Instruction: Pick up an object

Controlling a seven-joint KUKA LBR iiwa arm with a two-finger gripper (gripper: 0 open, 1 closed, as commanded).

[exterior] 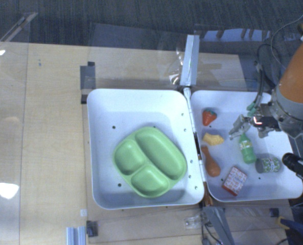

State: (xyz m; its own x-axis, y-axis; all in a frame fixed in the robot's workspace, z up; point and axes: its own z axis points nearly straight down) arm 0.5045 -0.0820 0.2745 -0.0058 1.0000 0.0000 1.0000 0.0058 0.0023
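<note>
The right bin (228,100) holds several small objects. A red strawberry (209,116) lies near its back left, with a yellow piece (213,139) below it and a brown drumstick-shaped toy (210,162) nearer the front. A green bottle (247,149) lies in the middle, a red box (234,180) at the front and a grey-green can (268,164) at the right. My gripper (249,128) hangs over the bin just above the green bottle's top, fingers spread and open, with nothing between them.
The left bin (105,106) carries a green divided plate (149,161). A metal post (190,60) stands behind the wall between the bins. Cables run along the right side behind the arm (297,86).
</note>
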